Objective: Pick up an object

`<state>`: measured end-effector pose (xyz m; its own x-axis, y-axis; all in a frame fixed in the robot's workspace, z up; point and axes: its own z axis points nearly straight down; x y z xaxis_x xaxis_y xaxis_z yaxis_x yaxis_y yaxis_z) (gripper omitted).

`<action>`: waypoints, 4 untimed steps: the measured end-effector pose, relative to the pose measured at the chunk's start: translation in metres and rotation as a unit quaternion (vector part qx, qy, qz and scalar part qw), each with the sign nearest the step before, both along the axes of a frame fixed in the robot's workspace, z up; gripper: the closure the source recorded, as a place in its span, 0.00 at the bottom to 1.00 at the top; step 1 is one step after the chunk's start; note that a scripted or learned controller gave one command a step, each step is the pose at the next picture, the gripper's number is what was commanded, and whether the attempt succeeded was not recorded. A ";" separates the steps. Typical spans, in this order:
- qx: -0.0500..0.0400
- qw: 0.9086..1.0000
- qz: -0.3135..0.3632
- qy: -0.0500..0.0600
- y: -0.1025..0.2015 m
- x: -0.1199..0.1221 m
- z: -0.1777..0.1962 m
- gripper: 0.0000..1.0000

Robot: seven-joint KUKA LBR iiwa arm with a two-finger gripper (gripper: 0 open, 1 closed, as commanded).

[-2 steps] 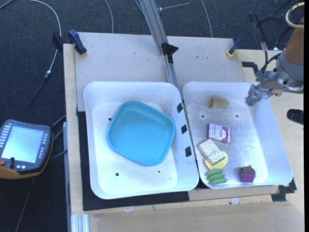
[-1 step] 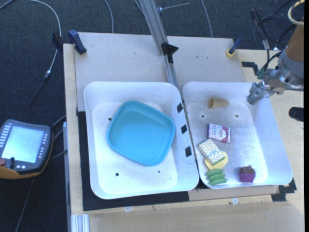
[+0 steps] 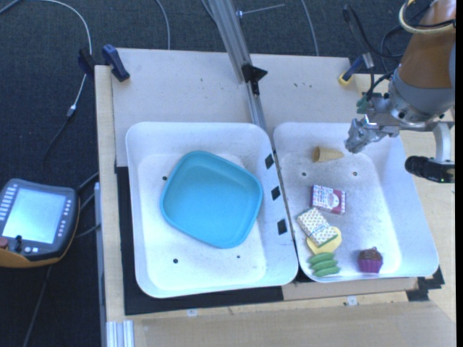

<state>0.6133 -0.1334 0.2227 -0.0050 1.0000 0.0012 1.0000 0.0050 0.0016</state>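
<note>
Pincer, grip unreadable, just beside small tan cone in right bin.

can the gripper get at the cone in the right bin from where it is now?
Probably yes. The gripper hangs just right of the cone in the right bin, with bare bin floor between them. The cone lies apart from the pink box and the other items, so nothing crowds it.

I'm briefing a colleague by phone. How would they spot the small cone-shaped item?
Look at the right white bin, the one without the blue plate. Near its far edge, just left of the gripper, lies the tan cone on its side. It sits alone, apart from the patterned packets, green pods and purple piece clustered nearer the front.
</note>
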 end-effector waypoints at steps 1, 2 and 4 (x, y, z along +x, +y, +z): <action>0.000 1.000 0.000 0.000 0.060 0.001 -0.003 1.00; 0.000 1.000 0.000 0.000 0.113 0.004 0.008 1.00; 0.000 1.000 0.000 0.000 0.224 -0.014 0.024 1.00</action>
